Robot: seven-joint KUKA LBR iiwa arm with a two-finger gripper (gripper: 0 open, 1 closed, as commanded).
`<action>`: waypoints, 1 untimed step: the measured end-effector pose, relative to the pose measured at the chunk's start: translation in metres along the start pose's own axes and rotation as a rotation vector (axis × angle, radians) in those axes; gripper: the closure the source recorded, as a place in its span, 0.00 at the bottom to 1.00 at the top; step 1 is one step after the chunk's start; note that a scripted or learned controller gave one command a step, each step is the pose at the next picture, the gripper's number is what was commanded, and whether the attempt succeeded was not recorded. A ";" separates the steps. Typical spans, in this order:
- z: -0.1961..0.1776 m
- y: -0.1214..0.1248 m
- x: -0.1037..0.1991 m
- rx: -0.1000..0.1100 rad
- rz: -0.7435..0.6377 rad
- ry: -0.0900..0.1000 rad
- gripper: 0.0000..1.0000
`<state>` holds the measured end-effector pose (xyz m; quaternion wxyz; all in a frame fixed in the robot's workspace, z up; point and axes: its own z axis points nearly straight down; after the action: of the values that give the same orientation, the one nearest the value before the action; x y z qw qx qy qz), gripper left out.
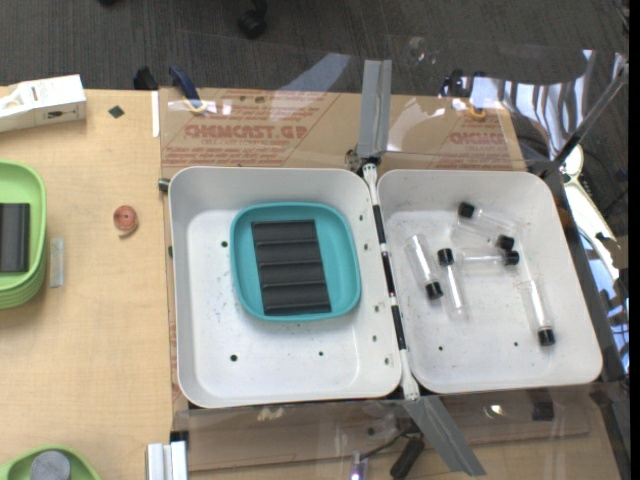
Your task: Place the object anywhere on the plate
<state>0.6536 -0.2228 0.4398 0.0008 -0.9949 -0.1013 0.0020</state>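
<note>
Looking down on two shallow white bins lying side by side on the pale wooden bench (90, 368), the left bin (200, 368) and the right bin (570, 363) meeting edge to edge along a grey hinge-like seam.

Seeing a teal rounded-square plastic plate (345, 268) sitting flat near the middle of the left bin, slightly toward its far side, well apart from the bin walls and so leaving open approach from above. Carrying already a dark grey ribbed rectangular block (290, 265), lying flat and covering most of the plate's floor, probably to give a landing surface that stops round things from rolling.

Finding the likely task objects in the right bin: a scatter of clear plastic tubes with black caps. Noting one tube (422, 265) lying toward the left, another tube (451, 286) just beside it, a third tube (535, 310) lying well to the right with its cap toward the near side, and more black-capped tubes (490, 248) crowding together toward the far side. Lying on their sides at loose angles, apparently as dropped, so likely rolling when nudged.

Judging the task as not yet done: no tube resting on the plate, all lying in the other bin.

Being unable to tell whether the jaws are open, closed or gripping anything.

Guessing the isolated right-hand tube to be the easiest pick, lying clear of its neighbours; expecting slip on the smooth round wall.
</note>
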 end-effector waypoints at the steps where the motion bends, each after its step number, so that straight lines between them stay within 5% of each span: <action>1: 0.000 0.000 0.000 0.000 0.000 0.000 0.00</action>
<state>0.6535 -0.2228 0.4398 0.0008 -0.9949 -0.1011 0.0020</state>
